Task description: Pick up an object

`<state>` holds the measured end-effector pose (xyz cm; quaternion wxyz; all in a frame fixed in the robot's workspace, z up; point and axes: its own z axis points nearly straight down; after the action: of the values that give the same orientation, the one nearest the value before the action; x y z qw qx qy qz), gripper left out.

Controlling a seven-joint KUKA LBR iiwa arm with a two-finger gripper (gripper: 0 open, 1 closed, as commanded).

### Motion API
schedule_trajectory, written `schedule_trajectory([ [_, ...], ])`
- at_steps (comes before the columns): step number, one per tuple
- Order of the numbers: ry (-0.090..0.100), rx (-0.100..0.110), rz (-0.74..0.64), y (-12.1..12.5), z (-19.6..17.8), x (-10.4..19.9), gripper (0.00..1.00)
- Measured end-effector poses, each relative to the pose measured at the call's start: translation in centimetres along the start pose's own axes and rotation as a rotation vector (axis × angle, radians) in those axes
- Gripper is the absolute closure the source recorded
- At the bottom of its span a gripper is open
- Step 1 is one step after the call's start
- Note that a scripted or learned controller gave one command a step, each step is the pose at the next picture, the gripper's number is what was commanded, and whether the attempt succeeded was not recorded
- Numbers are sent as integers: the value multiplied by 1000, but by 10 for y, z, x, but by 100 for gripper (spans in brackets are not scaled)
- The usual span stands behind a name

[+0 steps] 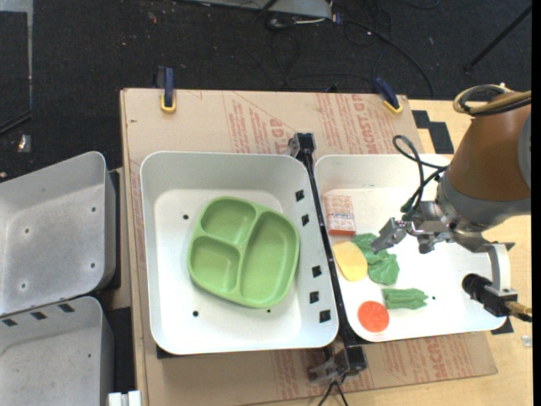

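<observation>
My gripper (390,235) hangs low in the right bin (473,324), just above a green piece (380,265); whether it is spread or pinching, I cannot tell. A yellow piece (350,260) lies beside it, an orange disc (373,316) nearer the front, a box (340,211) behind. The left bin (169,328) holds a green tray (243,251).

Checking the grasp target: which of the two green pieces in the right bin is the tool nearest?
The upper green piece, beside the yellow item; the tool hangs over its top edge. The other green piece lies lower, by the red disc.
</observation>
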<state>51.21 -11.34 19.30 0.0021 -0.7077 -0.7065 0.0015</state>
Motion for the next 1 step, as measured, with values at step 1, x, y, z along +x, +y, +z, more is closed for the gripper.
schedule_trajectory([
  [1,1,2,0,-6,57,10,0],
])
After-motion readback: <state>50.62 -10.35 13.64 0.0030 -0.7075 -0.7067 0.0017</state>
